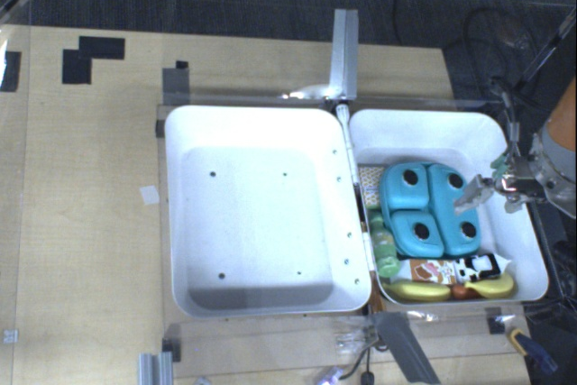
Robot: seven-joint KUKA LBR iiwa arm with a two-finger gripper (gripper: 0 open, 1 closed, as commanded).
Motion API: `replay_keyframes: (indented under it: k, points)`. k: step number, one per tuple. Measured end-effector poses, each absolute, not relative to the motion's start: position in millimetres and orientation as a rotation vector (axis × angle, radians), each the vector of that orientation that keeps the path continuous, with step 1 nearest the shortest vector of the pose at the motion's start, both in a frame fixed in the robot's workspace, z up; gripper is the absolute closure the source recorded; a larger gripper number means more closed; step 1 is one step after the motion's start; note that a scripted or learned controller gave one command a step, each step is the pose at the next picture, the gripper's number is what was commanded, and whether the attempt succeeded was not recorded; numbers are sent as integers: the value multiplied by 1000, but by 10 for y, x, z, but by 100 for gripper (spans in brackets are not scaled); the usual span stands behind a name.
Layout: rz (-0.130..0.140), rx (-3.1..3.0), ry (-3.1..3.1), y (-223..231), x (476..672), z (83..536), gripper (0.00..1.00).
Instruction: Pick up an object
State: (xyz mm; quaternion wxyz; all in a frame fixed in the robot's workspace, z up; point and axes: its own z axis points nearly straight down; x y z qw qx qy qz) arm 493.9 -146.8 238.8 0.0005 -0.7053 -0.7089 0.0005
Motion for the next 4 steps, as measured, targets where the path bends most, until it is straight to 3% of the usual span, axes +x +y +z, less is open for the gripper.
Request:
replay_keyframes:
  k: [1, 2, 3, 4]
  points:
    - [-17, -2093, -2372, -1575, 5580, 1243, 0]
    - [-17, -2096, -2368, -1713, 6024, 1095, 0]
    - [-26, -2099, -2379, -1715, 6071, 1233, 100]
    - [-1, -2362, -2076, -1582, 6635, 1805, 100]
